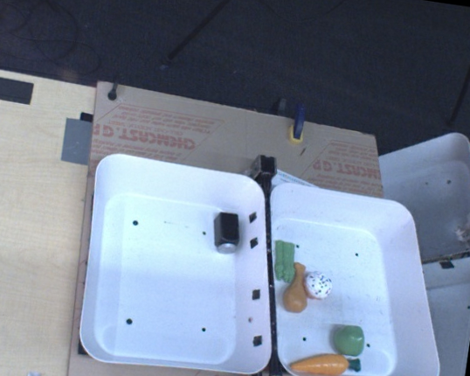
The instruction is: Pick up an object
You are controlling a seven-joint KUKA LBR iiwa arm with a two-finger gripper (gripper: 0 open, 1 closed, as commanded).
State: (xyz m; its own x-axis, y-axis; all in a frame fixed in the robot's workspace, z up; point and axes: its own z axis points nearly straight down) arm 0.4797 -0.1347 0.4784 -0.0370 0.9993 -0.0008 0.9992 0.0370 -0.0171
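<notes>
The left bin (112, 296) holds a small black and grey cylinder-like object (226, 231) near its upper right corner. In the right bin (401, 253) lie a green block (284, 259), a tan pear-shaped piece (295, 293), a white ball with dark dots (318, 285), a green round object (349, 340) and an orange carrot (322, 364) by the front wall.
Both bins rest on a brown cardboard sheet (225, 137) on the light wooden bench (8, 226). Black clips (255, 294) run along the seam between the bins. A grey metal plate (436, 175) stands at the right.
</notes>
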